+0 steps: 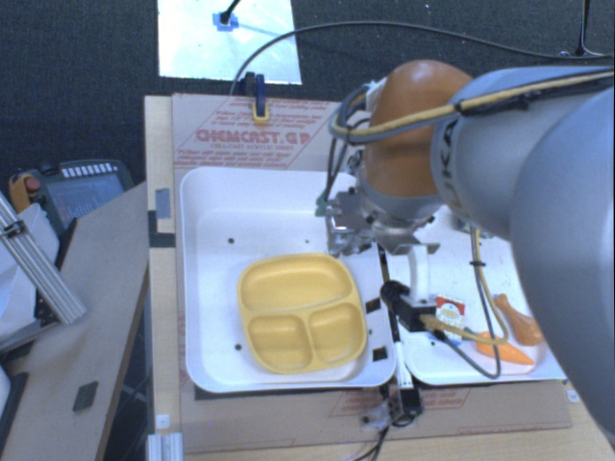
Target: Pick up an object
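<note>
Dark carpet is spreading behind the bench [115, 286], with a pale square sheet [226, 27] lying on it at 12 o'clock. From where I am standing, the grey arm [538, 161] is filling the 3 o'clock side of the scene, its orange band [413, 128] bulging over the seam between the 2 bins. A printed cardboard sheet [250, 134] is lying under the bins. The left bin [207, 257] is sitting near the centre, and the right bin [452, 368] is peeking out at 5 o'clock beneath the arm. A yellow 3-compartment tray [300, 310] is lying flat in the left bin, toward its 5 o'clock corner. The gripper [348, 227] is hanging just above the tray's 1 o'clock edge; whether it is released or clenched, I cannot tell. In the right bin, an orange curved piece [519, 323], an orange carrot-like object [504, 353] and a small red-and-white packet [450, 307] are lying close together.
</note>
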`<state>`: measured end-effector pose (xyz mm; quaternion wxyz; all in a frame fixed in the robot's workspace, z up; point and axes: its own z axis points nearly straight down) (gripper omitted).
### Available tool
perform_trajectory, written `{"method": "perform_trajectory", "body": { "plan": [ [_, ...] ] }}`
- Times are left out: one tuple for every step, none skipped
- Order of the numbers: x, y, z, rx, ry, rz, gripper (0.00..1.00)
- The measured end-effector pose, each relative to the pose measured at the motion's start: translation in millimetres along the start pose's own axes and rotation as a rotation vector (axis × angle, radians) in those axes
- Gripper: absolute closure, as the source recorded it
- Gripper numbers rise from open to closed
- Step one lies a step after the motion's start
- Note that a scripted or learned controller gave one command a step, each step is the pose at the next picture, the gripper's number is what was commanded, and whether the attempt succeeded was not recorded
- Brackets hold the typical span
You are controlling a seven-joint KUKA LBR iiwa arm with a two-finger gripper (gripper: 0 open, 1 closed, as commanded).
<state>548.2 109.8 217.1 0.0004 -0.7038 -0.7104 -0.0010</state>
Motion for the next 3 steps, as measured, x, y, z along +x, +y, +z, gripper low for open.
{"method": "perform_trajectory", "body": {
  "plan": [
    [-1,3,-16,-0.001,-0.001,0.003,1.0],
    [-6,0,-5,0.0,-0.002,0.009,1.0],
    [-6,0,-5,0.0,-0.002,0.008,0.0]
  ]
}}
